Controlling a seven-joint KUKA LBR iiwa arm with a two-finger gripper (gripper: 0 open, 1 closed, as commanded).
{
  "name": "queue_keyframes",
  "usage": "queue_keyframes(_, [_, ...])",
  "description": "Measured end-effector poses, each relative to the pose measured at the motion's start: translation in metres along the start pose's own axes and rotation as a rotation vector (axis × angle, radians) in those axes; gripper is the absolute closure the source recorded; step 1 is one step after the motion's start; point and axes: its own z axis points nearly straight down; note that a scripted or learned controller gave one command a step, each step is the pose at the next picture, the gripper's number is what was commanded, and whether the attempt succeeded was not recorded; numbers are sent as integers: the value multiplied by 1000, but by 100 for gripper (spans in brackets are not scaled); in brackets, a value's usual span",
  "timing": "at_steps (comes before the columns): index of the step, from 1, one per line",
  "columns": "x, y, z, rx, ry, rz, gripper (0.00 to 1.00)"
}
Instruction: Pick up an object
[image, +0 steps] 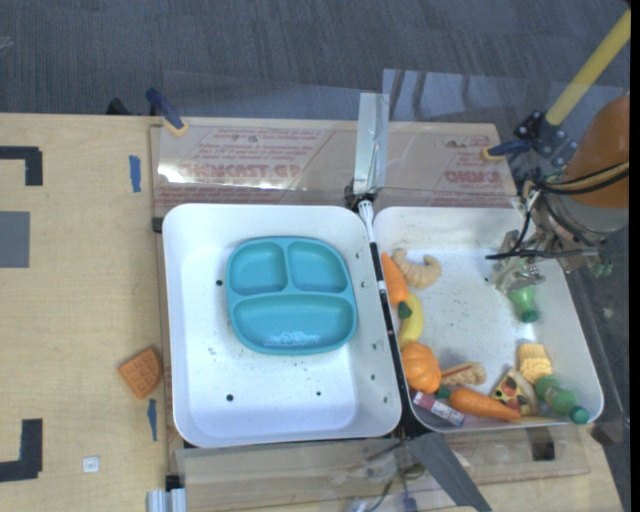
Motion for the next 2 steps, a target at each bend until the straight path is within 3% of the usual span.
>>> queue_keyframes(1, [0, 0, 1, -1, 1, 0, 0])
queue_keyframes(2, [-20, 17, 15, -4, 8, -4, 0])
